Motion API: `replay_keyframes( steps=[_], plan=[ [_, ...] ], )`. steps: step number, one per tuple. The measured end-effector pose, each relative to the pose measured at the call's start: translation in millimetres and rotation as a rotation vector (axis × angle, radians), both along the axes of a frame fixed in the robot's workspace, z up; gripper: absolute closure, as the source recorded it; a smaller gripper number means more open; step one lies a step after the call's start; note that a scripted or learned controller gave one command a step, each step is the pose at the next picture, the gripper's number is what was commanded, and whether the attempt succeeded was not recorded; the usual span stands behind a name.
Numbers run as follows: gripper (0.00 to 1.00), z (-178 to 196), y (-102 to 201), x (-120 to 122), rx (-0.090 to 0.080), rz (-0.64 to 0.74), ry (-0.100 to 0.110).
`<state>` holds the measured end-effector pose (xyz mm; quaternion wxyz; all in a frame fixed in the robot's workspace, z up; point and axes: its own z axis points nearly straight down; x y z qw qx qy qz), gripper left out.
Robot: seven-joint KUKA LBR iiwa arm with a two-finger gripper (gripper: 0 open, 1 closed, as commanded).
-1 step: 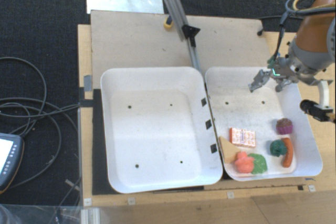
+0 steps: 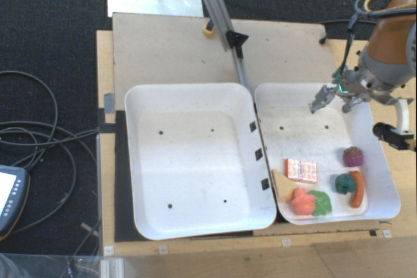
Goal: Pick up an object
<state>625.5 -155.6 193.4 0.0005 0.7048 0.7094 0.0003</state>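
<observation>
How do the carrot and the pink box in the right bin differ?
The carrot is orange, long and thin; the pink box is flat and rectangular. The carrot lies near the bin's right wall, the box nearer its middle. Both lie in the right bin, apart from the tool.

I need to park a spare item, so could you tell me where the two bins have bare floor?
The left bin offers bare floor wall to wall. In the right bin, the far half under the gripper is bare; the near end is crowded by the box, toys and carrot.

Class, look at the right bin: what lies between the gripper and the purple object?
Nothing: in the camera view, bare white bin floor separates the gripper from the purple object.
</observation>
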Motion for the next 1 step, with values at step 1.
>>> replay_keyframes(
  steps=[1],
  plan=[
    [0.00, -59.6, -6.3, -3.9, 0.001, -0.006, 0.005]
  ],
)
